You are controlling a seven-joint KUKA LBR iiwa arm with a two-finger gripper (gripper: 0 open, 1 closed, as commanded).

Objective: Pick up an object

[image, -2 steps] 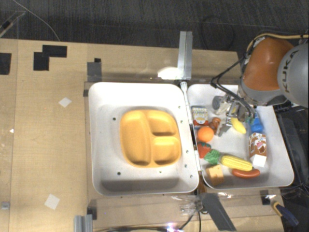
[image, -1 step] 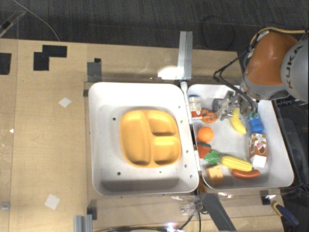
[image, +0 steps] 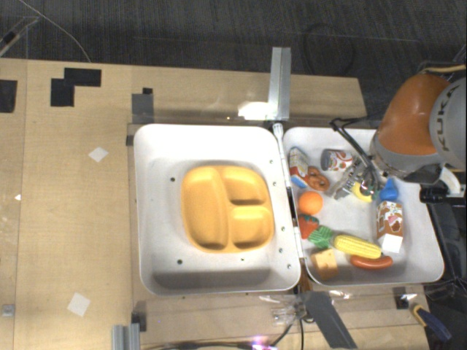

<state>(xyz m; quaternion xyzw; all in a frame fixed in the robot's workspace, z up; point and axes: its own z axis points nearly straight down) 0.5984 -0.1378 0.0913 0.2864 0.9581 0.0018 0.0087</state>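
Progress looked basically nil: gripper [image: 355, 183] was down in the right bin [image: 430, 265] among the toys, right by a small yellow toy [image: 363, 189], can't tell its state. Orange [image: 310, 203], corn cob [image: 356, 246] and milk carton [image: 390, 224] all sat unlifted.

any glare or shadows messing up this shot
Camera view: a bright glare patch on the bench above the left bin; soft shadow along that bin's lower inside wall under the yellow tray; the gripper looks slightly blurred; toys are evenly lit.
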